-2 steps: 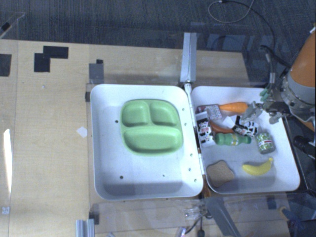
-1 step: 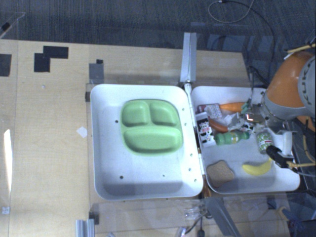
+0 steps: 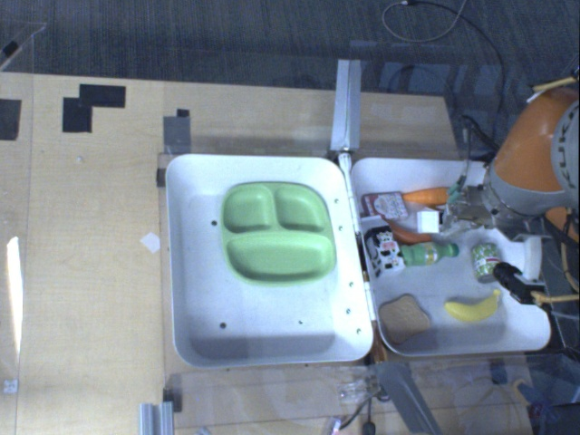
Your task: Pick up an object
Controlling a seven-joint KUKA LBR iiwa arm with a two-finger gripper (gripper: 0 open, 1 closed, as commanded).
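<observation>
The right bin [image 3: 535,333] holds several objects. An orange carrot [image 3: 424,195] lies at the back beside a dark red packet [image 3: 390,205]. Below them are a white block [image 3: 428,220], a second orange piece [image 3: 410,236], a green bottle [image 3: 428,255] on its side and a black-and-white item [image 3: 385,252]. A green can [image 3: 487,261], a yellow banana [image 3: 473,309] and a brown slice [image 3: 405,314] lie nearer the front. My gripper [image 3: 457,210] hangs low over the back of this bin, just right of the white block and the carrot's tip.
The left bin [image 3: 195,333] holds a green divided plate [image 3: 276,231]. A metal post [image 3: 345,107] stands behind the wall between the bins. The arm's orange band [image 3: 539,148] looms over the right bin's far right side.
</observation>
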